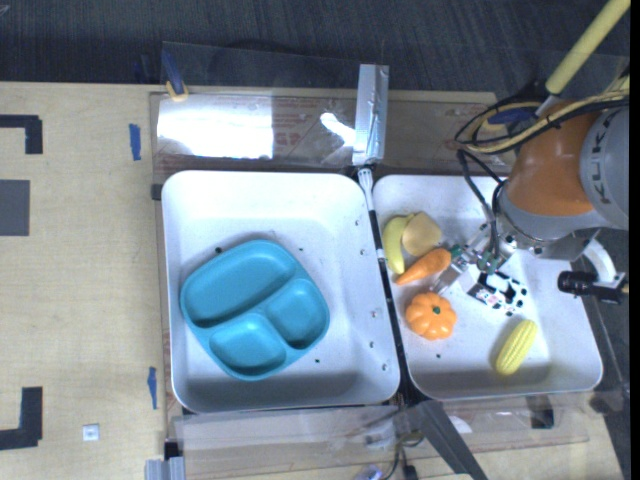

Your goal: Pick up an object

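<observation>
Nearest the camera, at the bottom edge, grey bench framing and loose cables cross below the two bins. Just above them, at about five o'clock in the shallow white right-hand bin (575, 368), lies a yellow plastic ear of corn (516, 345), tilted and apart from the other toys. At about eight o'clock in that bin sits a small orange plastic pumpkin with a green stem (431, 315). Further up, an orange plastic carrot (424, 266) lies slanted at nine o'clock, its thick end pointing toward the two-finger gripper (478, 261). Just beside the carrot, at ten o'clock, rest a yellow plastic banana (395, 242) and a pale tan rounded toy (423, 232), touching each other. A small black-and-white spotted toy (500, 293) lies near the bin's centre, just below the gripper.

The shallow white left-hand bin (200, 368) holds a blue plastic tray with three compartments (254, 308), set toward seven o'clock.

The grey arm with its orange band (548, 178) comes in from three o'clock. Whether the pincer is wide or narrow I cannot tell; nothing is visibly gripped.

Farthest back, clear plastic sheeting (260, 118) lies behind the bins.
</observation>
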Controlling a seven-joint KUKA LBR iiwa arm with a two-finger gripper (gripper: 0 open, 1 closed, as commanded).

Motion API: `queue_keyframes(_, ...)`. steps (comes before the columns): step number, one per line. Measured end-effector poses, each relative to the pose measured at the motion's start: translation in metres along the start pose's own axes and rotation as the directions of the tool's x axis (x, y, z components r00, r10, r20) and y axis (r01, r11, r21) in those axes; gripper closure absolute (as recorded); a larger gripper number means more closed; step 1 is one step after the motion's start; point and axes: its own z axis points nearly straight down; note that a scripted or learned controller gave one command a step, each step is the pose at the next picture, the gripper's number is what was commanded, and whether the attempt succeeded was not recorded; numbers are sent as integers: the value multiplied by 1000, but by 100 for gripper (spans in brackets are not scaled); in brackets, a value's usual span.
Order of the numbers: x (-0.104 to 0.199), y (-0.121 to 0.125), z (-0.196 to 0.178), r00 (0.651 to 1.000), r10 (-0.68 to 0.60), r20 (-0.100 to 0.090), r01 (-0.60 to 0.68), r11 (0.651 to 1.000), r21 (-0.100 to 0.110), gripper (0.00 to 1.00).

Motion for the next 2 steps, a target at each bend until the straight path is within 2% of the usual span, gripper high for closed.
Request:
queue_keyframes(1,-44,56,-38,839,544,2,-544,839,1,0)
queue_keyframes(2,-33,0,1,817,576,2,-576,817,2,0)
